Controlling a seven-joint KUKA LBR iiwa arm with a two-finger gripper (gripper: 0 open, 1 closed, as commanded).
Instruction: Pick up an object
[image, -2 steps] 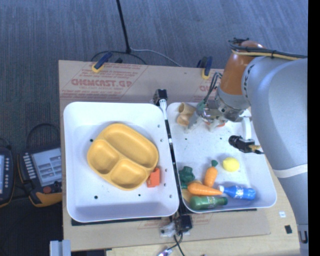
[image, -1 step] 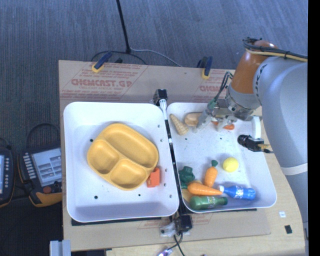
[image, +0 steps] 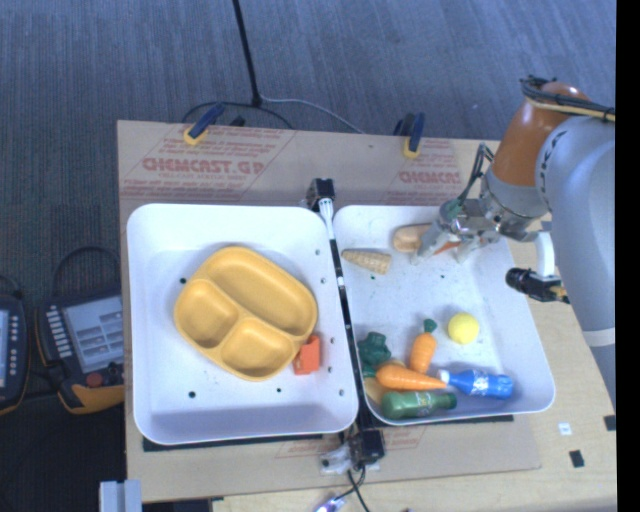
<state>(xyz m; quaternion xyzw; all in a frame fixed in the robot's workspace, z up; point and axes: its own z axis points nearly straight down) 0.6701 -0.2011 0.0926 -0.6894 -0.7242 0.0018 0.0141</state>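
the gripper (image: 450, 240) is seen low in the far part of the right bin (image: 520, 330), just beside a tan bread piece (image: 408, 238); its finger state cannot be told.

Robotics lab test cell, not a home or kitchen. Evidence: industrial grey arm (image: 585, 220) over a cardboard-covered bench (image: 200, 165) held down with spring clamps (image: 203, 122), two white bins (image: 150, 330) of toy plastic food (image: 410, 378), a teach pendant (image: 85, 345) left on grey carpet (image: 90, 60), loose cables (image: 250, 60).
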